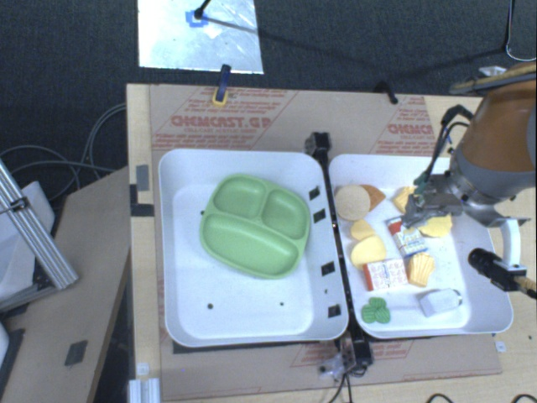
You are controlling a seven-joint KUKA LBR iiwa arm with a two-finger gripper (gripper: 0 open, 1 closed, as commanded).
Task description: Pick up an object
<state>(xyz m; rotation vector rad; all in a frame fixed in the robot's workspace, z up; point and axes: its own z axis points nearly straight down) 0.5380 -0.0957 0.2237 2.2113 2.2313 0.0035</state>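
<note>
Green ruffled toy (376, 311) lies near smooth divided plate (255, 224).

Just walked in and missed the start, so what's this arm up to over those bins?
A grey and orange robot arm reaches in from the right, and its gripper is down among a scatter of small toy food pieces in the right bin. It sits right over a red and white packet, beside yellow pieces. Nothing can be seen held between its fingers. The left bin holds a green divided plate, untouched.
</note>
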